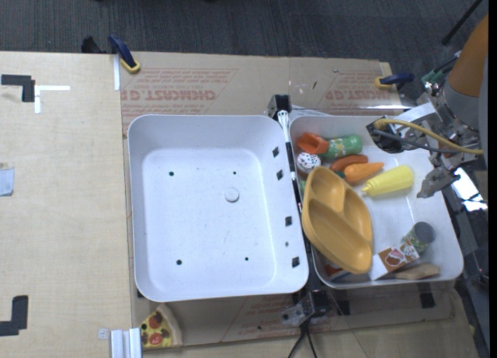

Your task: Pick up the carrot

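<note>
I see the carrot (363, 170) lying in the right bin (454, 228), toward that bin's far side, between a red piece (342, 163) just beside it and a yellow corn-like piece (388, 182) on its other side. Nothing grips it, so by my reading the pick has not begun: the approach, the closing and the lift are all left to do.

The tool (432, 182) hangs over the right edge of that bin, near the corn piece and well apart from the carrot. Cables and the wrist clutter the area, and I cannot tell whether the tool is apart or together; I see nothing held in it.

A big tan bowl (339, 223) leans on the bin's left wall, near the carrot, so I judge the approach must avoid it. A green piece (344, 146) and a small white ball (309, 162) sit at the far left corner.

The left bin (140, 193) holds a small disc (231, 195).

For writing, the cardboard sheet (186, 85) under the bins carries red print, upside down to me; I cannot read it with any confidence. A small packet (394, 257) at the right bin's near edge has a label too small to read.
</note>
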`<state>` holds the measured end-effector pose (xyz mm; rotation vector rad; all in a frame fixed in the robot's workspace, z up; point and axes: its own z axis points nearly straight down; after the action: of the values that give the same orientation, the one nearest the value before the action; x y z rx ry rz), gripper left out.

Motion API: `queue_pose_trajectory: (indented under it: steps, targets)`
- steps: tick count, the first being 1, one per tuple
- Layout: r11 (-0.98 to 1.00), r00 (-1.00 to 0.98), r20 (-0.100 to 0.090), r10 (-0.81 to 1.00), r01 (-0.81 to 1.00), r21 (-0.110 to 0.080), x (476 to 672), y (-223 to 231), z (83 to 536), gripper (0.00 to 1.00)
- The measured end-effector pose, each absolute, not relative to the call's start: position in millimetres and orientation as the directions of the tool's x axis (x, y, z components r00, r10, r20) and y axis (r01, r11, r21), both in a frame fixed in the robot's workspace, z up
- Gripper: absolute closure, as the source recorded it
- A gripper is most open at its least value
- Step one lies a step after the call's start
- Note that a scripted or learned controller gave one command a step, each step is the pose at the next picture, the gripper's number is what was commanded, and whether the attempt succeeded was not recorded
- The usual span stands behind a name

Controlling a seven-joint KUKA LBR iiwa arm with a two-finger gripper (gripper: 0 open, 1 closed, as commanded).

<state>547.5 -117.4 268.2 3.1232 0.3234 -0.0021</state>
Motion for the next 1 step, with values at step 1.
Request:
queue_pose_trajectory:
  steps: [1]
  targets:
    - [-0.965, 0.965, -0.006, 0.264, 0.264, -0.002, 581.2, -108.7, 140.0, 0.0]
